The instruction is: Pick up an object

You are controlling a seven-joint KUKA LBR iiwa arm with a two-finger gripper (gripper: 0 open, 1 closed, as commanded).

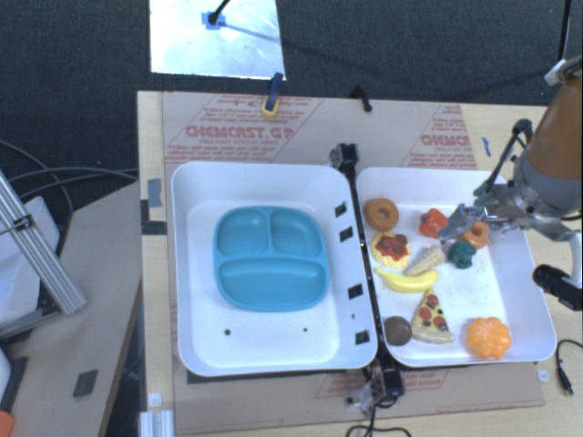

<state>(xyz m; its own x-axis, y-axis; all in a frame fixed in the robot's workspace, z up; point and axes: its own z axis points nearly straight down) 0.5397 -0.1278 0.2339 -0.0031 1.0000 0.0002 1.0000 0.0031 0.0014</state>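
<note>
The right bin [515, 285] holds several toy foods. Among them are a glazed donut [381, 214], a red piece [433, 220], an orange ring [476, 236], a teal piece [462, 256], a small round pizza [392, 247], a banana [408, 281], a pizza slice [431, 320] and an orange pumpkin [488, 336]. My gripper [462, 220] hangs low over the bin's upper right part, between the red piece and the orange ring and close to both. I see nothing held in it.
A blue divided plate [271, 257] lies in the left bin [196, 340]. A brown ball [397, 330] and a pale cone [424, 260] also lie in the right bin. The divider [362, 248] between the bins carries black clips. The arm's body covers the right bin's far right corner.
</note>
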